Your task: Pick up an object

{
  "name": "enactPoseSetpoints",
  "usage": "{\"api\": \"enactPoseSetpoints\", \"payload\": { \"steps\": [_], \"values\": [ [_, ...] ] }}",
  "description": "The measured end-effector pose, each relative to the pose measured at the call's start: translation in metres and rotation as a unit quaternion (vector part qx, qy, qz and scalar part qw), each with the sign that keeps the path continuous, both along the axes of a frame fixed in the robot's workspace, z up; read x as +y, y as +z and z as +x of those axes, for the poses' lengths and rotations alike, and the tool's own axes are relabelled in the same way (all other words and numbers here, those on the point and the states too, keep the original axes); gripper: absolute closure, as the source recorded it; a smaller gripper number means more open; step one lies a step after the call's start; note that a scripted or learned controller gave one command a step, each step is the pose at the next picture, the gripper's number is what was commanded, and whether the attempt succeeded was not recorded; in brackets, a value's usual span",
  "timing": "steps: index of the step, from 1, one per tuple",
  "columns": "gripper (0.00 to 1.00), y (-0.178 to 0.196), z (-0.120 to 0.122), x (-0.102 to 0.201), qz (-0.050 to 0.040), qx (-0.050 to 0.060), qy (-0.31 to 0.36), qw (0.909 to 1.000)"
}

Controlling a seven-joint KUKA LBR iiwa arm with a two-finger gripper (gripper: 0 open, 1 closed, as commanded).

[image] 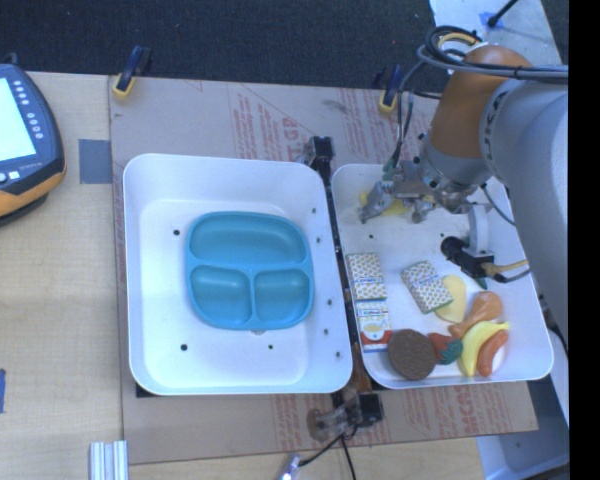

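Note:
My gripper hangs over the far left corner of the right bin, open, with only bare bin floor between its fingers. Nearer the camera in that bin lie two patterned packets, a small red-and-white carton, a round brown cookie, a yellow banana and some orange toy food. All of these lie apart from the gripper, toward the bin's front half. The grey arm with its orange band comes in from the right.
The left bin holds a blue divided plate. A black part sticks out of the arm over the right bin. A handheld screen unit lies at the bench's far left. Clamps sit on the cardboard's far edge.

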State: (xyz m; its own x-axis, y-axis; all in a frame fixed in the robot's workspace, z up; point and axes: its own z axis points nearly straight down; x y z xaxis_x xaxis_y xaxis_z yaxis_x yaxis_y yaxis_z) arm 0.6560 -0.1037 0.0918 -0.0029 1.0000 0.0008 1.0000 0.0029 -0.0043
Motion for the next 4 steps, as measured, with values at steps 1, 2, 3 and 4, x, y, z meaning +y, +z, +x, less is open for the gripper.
{"api": "enactPoseSetpoints", "payload": {
  "steps": [1,2,3,4],
  "values": [
    [0.0,0.0,0.0,0.009,0.0002,0.001,0.0,1.0],
    [0.0,0.004,0.0,0.009,-0.0002,-0.001,0.0,1.0],
    [0.0,0.0,0.0,0.007,0.0002,0.0,0.0,1.0],
    [0.0,0.012,0.0,0.002,-0.0001,-0.001,0.0,1.0]
  ]
}}
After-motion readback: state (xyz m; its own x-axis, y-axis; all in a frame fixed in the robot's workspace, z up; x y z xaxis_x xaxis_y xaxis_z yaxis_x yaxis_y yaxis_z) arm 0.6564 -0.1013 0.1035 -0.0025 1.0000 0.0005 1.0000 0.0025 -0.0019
